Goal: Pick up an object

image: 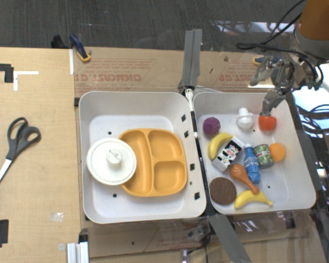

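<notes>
**Gripper poised over the red fruit, far corner of the right bin**

Start at the near edge of your right bin (304, 201): a yellow banana (252, 200) lies beside a brown disc (222, 190), with an orange drumstick-shaped toy (242, 176) just behind them. Move back and you meet the blue bottle (251, 163), a black-and-white carton (227, 153), a second banana (216, 144), a green can (262, 154) and an orange ball (277, 152), all packed close, so a clean grasp there looks awkward. Further back sit a purple ball (211, 125) and a small white piece (244, 119). Then your likely target: the red fruit (267, 123), standing slightly apart, which probably explains the choice. The gripper (270, 105) hangs right above it, touching or nearly so; you can't tell whether it is spread or clenched, and nothing is visibly held. Over in the left bin (88, 163), the yellow tray (153, 169) and white lid (112, 160) sit well clear.
</notes>
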Robot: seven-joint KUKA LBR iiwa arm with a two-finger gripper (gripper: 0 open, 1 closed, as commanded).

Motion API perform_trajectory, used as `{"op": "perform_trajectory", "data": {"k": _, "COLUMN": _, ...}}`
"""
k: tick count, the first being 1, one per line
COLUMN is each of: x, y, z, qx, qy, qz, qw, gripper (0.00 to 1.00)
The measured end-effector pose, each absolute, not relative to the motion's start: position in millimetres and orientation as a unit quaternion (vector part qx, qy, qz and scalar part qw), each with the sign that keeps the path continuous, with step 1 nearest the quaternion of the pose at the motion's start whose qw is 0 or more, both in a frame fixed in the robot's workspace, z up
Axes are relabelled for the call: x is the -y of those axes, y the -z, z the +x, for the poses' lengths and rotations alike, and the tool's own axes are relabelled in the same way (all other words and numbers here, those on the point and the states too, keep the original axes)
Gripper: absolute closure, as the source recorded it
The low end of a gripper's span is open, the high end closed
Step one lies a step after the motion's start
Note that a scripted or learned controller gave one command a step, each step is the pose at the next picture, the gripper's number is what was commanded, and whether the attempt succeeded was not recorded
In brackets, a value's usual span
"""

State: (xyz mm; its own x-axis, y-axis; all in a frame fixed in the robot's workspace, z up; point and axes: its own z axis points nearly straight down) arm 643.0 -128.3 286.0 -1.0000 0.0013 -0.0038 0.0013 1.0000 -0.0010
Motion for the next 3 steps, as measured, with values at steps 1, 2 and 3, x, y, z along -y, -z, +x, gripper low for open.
{"op": "perform_trajectory", "data": {"k": 1, "x": 143, "y": -94, "z": 648.8, "qx": -0.985, "qy": 0.0007, "qz": -0.175, "qw": 0.003, "gripper": 0.0}}
{"op": "perform_trajectory", "data": {"k": 2, "x": 211, "y": -96, "z": 635.4, "qx": -0.988, "qy": -0.0053, "qz": -0.152, "qw": 0.005, "gripper": 0.0}}
{"op": "perform_trajectory", "data": {"k": 3, "x": 221, "y": -93, "z": 549.8, "qx": -0.986, "qy": 0.0004, "qz": -0.165, "qw": 0.003, "gripper": 0.0}}
